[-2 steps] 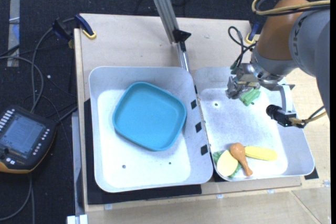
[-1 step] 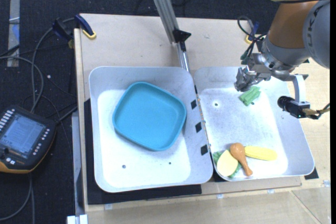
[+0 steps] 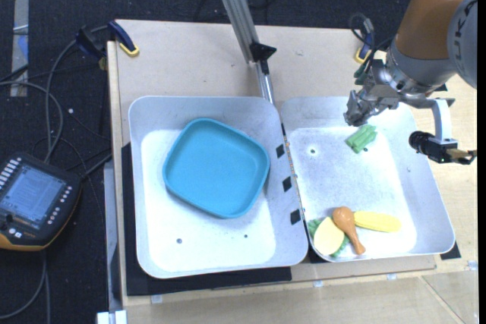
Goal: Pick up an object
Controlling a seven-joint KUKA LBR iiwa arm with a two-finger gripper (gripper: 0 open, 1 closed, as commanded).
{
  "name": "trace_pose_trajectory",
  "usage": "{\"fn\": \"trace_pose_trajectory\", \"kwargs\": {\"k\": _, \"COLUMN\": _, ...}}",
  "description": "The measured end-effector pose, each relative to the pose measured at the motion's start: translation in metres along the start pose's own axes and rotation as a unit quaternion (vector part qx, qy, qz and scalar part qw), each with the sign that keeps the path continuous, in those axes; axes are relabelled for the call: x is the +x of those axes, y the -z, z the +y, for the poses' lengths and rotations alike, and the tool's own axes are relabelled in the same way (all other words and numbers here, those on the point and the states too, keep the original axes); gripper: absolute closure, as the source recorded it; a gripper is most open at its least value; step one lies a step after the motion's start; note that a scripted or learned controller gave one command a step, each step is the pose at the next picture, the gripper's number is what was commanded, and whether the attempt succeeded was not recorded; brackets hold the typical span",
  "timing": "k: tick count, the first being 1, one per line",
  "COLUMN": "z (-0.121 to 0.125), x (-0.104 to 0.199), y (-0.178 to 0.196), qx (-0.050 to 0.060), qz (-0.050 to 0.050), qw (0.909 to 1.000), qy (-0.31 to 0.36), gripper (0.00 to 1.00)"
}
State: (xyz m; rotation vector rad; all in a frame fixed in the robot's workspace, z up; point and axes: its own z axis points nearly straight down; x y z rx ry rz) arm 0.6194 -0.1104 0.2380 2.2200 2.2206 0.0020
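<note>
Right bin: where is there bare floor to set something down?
The middle of the right bin is bare, between the green piece under the tool and the toy food cluster at the near edge. Both those ends are crowded.

A: What were the surfaces like?
B: Both white bins (image 3: 152, 163) looked matt and faintly speckled. The blue plate (image 3: 216, 167) was smooth, satin plastic.
A: And the bench?
B: The bench top (image 3: 190, 61) looked like pale, unvarnished wood; the arm's orange band (image 3: 425, 19) was glossy.

text: none legible | labels: none | pendant (image 3: 34, 201) screen: too small to read
</note>
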Motion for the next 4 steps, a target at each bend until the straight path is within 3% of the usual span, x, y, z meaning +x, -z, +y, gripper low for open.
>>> {"fn": "trace_pose_trajectory", "kwargs": {"k": 1, "z": -0.020, "x": 0.046, "y": -0.011, "qx": 0.001, "qz": 0.001, "qw": 1.0000, "qy": 0.002, "gripper": 1.00}}
{"fn": "trace_pose_trajectory", "kwargs": {"k": 4, "z": -0.100, "x": 0.187, "y": 0.004, "qx": 0.002, "qz": 0.000, "qw": 1.0000, "qy": 0.002, "gripper": 1.00}}
